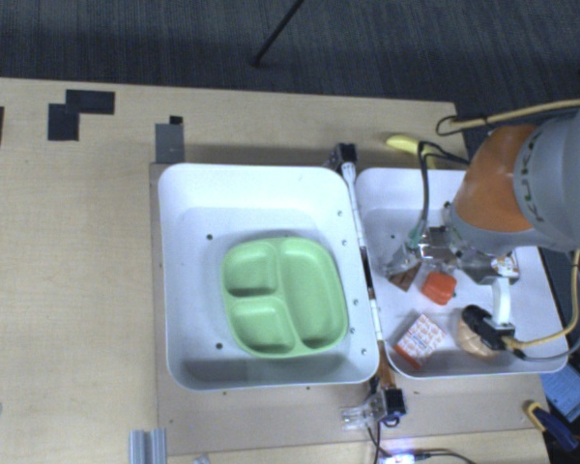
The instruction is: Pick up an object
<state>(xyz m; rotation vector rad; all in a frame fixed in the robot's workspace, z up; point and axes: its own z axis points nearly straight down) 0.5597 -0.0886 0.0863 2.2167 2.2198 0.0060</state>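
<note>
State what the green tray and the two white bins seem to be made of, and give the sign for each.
Green tray: probably moulded plastic, matt; one even pale green, rounded compartment edges, no glare.
Left bin and right bin: likely thin plastic, smooth and slightly glossy; uniform white, rounded corners, soft shading on the walls. Painted metal cannot be ruled out.

A smooth, slightly glossy plastic finish is seen on the green divided plate (283, 295) and both white bins (188, 278). The table (68, 288) is surfaced in matt, pale wood.
</note>
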